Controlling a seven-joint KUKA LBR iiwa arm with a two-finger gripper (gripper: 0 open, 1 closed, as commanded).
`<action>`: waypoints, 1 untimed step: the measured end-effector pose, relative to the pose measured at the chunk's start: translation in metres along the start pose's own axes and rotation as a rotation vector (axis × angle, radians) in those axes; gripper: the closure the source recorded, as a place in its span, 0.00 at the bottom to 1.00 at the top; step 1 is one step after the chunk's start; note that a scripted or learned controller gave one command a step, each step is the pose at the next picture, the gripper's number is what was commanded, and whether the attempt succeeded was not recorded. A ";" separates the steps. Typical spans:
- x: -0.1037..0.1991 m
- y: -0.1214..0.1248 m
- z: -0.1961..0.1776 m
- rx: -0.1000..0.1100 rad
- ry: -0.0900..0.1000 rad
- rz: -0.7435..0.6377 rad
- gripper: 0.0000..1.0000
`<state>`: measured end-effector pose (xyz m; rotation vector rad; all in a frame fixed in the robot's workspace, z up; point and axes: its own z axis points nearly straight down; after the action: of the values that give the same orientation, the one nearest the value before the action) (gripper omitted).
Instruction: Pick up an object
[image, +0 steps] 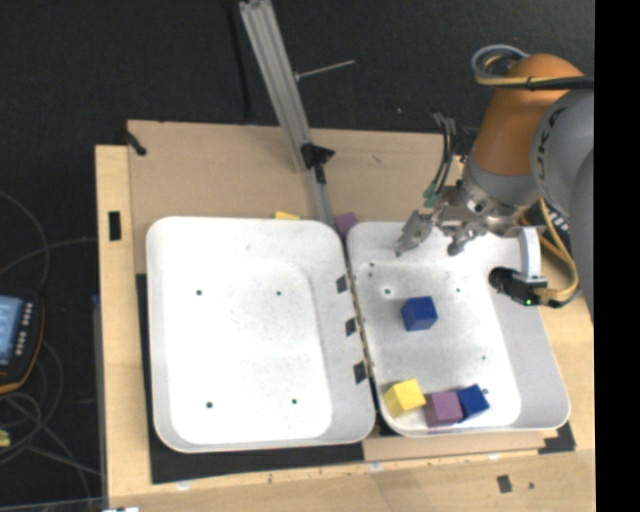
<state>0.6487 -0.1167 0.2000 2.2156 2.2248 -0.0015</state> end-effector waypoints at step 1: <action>-0.030 -0.045 0.090 -0.006 -0.001 0.002 0.00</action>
<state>0.6040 -0.1469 0.1098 2.2142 2.2194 0.0046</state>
